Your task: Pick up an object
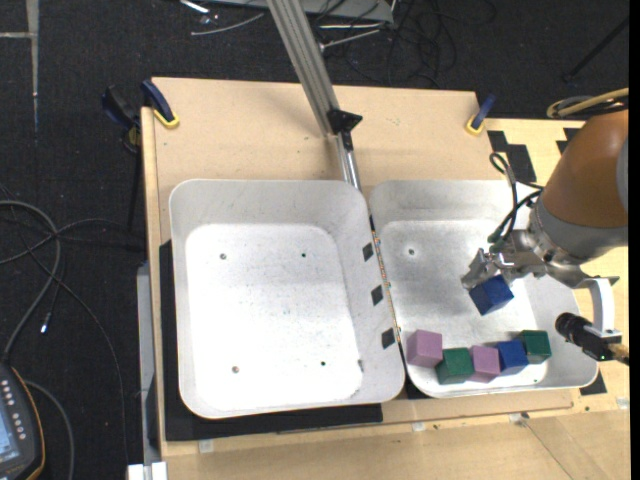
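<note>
Row of cubes (480, 356) lines right bin's (420, 218) near wall. Above it, pincer (487, 276) grips blue cube (491, 294), lifted, tilted. Hold looks shallow: cube could slip, drop among others. Left bin (200, 208) beyond.

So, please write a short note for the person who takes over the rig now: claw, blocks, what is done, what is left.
Claw: over the right bin, with a blue cube at its tip, apparently gripped and lifted off the floor.
Other blocks: purple, dark green, pink-purple, blue, green, in a row along the right bin's front wall.
Done: the pick, probably.
Left: confirm that the grip holds.
</note>
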`<state>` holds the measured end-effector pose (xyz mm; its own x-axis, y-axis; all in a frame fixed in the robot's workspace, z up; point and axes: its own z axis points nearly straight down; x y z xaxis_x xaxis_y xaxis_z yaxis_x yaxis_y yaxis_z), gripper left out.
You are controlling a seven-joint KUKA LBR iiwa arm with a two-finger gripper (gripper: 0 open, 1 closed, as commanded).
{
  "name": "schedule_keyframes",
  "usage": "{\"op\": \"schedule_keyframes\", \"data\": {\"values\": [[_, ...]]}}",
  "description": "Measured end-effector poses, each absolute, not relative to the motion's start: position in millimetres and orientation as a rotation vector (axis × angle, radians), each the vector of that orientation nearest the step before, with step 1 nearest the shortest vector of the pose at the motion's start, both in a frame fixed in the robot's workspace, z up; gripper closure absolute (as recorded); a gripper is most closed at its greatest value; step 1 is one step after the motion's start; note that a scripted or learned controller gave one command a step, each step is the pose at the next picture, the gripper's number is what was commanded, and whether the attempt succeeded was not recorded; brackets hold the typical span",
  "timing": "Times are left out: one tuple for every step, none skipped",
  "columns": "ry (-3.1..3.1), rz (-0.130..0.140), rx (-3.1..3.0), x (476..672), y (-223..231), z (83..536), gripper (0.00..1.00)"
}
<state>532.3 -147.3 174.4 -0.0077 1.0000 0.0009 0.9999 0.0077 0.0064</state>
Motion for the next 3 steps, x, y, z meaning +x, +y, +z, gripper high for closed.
{"op": "schedule_keyframes", "data": {"values": [[2.222, 0.001, 2.220, 530.4, -151, 170, 0.00], [2.220, 0.000, 2.221, 506.2, -138, 94, 0.00], [2.220, 0.003, 2.220, 507.4, -138, 105, 1.00]]}}
